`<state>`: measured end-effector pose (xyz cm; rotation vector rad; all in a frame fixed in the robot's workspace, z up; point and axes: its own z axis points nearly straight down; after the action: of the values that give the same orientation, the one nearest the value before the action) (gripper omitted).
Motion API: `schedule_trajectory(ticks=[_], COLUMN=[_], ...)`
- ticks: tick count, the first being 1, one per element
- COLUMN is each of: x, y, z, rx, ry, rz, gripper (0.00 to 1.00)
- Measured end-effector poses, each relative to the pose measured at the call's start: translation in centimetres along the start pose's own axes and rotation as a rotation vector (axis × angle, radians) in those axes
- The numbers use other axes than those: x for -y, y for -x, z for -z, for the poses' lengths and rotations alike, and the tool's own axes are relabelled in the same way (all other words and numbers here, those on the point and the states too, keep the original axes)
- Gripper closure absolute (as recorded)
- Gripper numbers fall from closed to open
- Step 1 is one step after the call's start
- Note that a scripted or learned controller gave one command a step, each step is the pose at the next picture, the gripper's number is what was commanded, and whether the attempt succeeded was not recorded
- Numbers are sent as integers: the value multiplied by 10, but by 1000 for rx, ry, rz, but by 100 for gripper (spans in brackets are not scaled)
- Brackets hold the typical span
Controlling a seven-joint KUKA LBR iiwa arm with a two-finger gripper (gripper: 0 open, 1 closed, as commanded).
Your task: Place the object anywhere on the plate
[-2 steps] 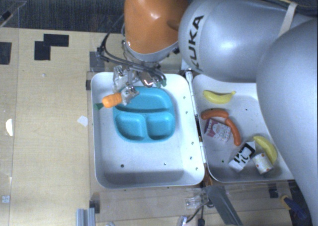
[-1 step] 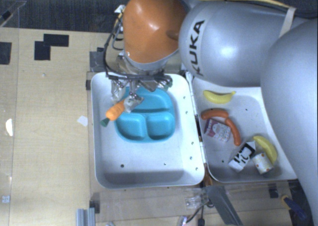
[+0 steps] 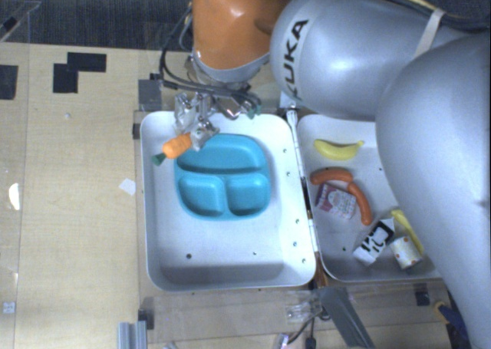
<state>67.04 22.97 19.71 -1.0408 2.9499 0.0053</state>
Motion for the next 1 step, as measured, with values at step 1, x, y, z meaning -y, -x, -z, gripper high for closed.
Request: schedule_trajectory(ticks=[1], x=[-2], y=[1], z=[2], rx=[0], ry=[1], rz=[265], gripper=[100])
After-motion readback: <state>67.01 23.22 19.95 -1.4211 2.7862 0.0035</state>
